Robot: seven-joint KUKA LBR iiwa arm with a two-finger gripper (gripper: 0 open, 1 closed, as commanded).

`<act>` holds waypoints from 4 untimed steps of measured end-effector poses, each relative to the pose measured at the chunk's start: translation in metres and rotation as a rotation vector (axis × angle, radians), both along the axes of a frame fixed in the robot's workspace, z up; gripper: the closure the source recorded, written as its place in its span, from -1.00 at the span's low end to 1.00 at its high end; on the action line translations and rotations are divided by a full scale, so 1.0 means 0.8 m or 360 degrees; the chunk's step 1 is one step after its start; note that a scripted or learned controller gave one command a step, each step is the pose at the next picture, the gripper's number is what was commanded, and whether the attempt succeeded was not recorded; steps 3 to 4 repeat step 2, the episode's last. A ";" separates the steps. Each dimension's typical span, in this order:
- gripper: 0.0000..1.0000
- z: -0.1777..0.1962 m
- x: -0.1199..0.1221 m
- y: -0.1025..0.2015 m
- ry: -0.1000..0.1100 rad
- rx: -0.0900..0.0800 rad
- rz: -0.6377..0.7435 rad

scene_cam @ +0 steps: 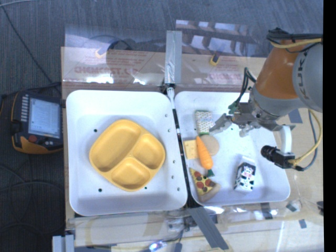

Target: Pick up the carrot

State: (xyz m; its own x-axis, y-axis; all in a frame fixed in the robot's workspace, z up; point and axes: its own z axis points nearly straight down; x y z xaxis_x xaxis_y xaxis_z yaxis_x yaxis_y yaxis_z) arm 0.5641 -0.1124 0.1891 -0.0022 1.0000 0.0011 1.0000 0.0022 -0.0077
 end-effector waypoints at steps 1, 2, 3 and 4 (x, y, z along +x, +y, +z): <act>-1.00 -0.125 -0.068 0.016 -0.0030 -0.0004 0.0241; 1.00 -0.117 -0.066 0.017 -0.0028 0.0001 0.0240; 1.00 -0.117 -0.066 0.017 -0.0028 0.0001 0.0240; 1.00 -0.117 -0.066 0.017 -0.0028 0.0001 0.0240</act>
